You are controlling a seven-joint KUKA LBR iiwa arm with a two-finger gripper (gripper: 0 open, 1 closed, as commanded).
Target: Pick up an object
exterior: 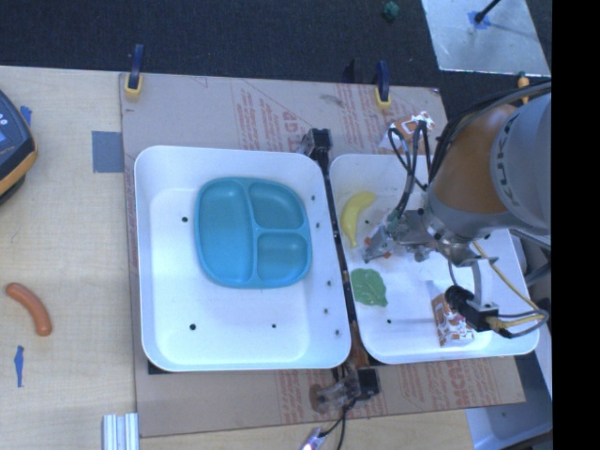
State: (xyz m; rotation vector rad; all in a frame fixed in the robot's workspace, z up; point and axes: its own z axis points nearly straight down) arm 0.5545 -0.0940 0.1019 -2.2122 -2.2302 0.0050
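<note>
In the right bin point(412, 350) lie a yellow banana point(354, 216), a green leafy piece point(368, 287) and a small brown-and-white packet point(452, 322). My gripper point(384, 243) hangs low over this bin, just right of the banana and above the green piece. The grey arm with its orange band point(478, 172) reaches in from the right and covers the bin's far right part. I see nothing held between the fingers.
The left bin point(159, 279) holds a blue divided plate point(254, 232). A sausage point(30, 308) lies on the bench at the far left, and a dark device point(11, 143) sits at the left edge. Cables point(506, 319) loop over the right bin's near corner.
</note>
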